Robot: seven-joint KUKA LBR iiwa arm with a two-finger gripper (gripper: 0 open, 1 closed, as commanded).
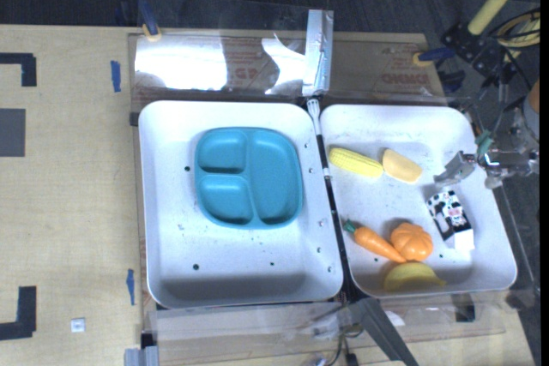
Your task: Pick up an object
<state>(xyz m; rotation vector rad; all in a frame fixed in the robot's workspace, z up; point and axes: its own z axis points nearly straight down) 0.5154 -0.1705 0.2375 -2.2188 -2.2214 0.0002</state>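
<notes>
- Two shallow white bins sit side by side on the surface; the right bin (pixel 377 120) holds the graspable things, the left bin (pixel 163 184) a blue sectioned plastic plate (pixel 250 176).
- The gripper (pixel 470 160) shows at the right bin's upper right rim; whether its jaws are released or clenched, I cannot tell.
- Nearest, just below and slightly left of it, lies a small black-and-white patterned box (pixel 448 212), its long axis running down-right.
- The pale yellow oval toy (pixel 401 166) lies to the left, further off.
</notes>
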